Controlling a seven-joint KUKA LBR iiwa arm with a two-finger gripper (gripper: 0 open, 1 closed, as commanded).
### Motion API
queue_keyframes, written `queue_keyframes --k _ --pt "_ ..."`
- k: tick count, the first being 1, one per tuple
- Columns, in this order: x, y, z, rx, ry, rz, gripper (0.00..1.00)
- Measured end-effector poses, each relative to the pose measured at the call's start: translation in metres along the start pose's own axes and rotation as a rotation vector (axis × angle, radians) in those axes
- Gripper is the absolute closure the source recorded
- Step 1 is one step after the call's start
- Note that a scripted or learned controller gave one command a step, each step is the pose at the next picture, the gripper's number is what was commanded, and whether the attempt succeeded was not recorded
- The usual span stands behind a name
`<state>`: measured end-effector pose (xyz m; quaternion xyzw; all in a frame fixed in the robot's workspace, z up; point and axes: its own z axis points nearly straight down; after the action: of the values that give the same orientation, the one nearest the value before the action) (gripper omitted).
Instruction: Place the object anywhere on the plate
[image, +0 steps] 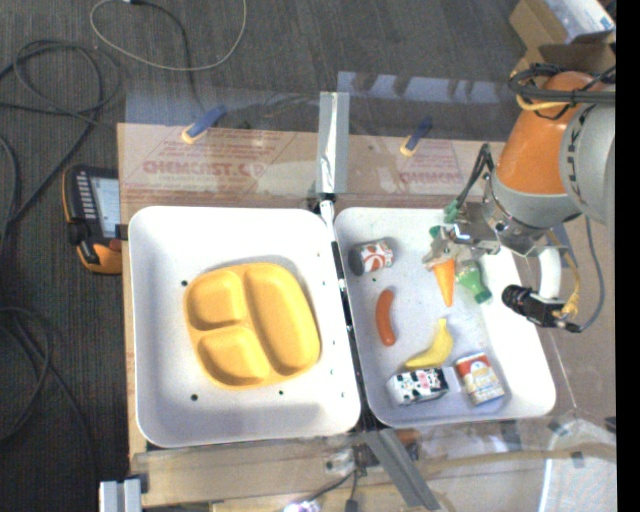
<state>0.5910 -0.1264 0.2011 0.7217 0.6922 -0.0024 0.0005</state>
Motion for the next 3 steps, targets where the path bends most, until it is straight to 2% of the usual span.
queue_keyframes --k 1,2,3 --pt "0.095 -0.025 0.019 0.002 0.004 -0.031 1.00" --pt "0.177 -0.031 0.019 0.002 0.003 0.006 1.00" --pt "0.239 -0.051 0.032 0.002 0.003 -0.178 1.00"
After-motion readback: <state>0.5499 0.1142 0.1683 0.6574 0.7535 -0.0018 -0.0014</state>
